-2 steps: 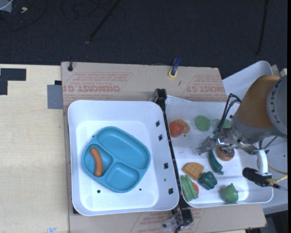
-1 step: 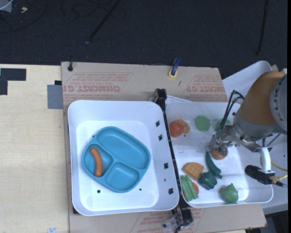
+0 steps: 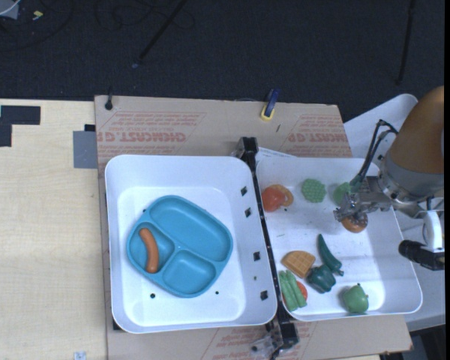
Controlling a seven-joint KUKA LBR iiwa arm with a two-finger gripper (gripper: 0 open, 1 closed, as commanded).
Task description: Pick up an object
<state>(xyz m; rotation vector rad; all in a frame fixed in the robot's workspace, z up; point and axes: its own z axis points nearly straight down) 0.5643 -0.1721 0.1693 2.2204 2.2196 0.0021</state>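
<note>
Camera view, metal gripper [image 3: 352, 214] over a round brown toy [image 3: 355, 224], grip state unclear, glossy white bin [image 3: 390, 291].

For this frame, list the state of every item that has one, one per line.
End effector: low in the right bin, over a brownish piece.
Blue divided plate: flat in the left bin.
Sausage: lying in the plate's left compartment.
Green pepper: loose near the front edge.

We counted two white bins [image 3: 120, 201], one blue divided plate [image 3: 199, 235], one sausage [image 3: 150, 249], and roughly eight toy food pieces [image 3: 298, 262] in the right-hand bin.
</note>
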